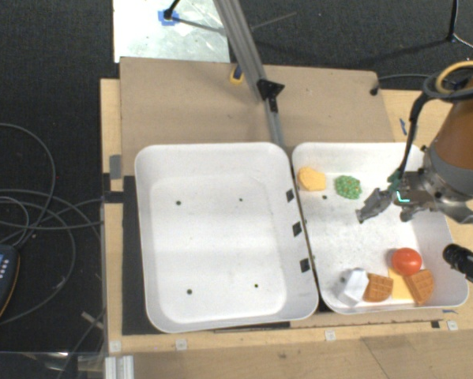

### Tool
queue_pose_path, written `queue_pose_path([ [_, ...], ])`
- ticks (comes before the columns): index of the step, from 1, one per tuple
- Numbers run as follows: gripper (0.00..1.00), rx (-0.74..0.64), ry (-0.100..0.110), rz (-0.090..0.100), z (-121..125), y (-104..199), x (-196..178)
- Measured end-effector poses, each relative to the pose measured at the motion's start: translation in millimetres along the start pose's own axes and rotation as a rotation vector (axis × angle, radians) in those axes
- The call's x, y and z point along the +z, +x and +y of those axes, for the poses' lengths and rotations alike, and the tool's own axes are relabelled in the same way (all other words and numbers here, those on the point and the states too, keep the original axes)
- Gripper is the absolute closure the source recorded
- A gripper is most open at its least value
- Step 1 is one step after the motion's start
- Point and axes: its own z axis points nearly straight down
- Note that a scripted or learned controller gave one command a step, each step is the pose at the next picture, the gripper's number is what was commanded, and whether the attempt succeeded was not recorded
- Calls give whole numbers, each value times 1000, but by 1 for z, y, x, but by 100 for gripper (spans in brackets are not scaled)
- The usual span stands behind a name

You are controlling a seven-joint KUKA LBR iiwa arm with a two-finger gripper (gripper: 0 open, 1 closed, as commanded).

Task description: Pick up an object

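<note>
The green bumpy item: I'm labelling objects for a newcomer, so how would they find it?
Look in the right-hand white bin, along its far side. Two small things sit there side by side: a yellow lump and, to its right, the green bumpy item, the bin's one green thing.

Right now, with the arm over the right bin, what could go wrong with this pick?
The gripper hangs over bare bin floor between the green piece and the red ball, so closing here would likely grab nothing. The red ball, two orange waffle pieces and white object crowd one corner; a grasp there may catch two.
</note>
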Motion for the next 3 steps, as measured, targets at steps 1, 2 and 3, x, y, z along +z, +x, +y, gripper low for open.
queue_pose_path([
  [1, 0, 3, -3, 0, 1, 0, -1],
  [2, 0, 4, 2, 0, 1, 0, 41],
  [3, 0, 4, 3, 1, 10, 4, 95],
])
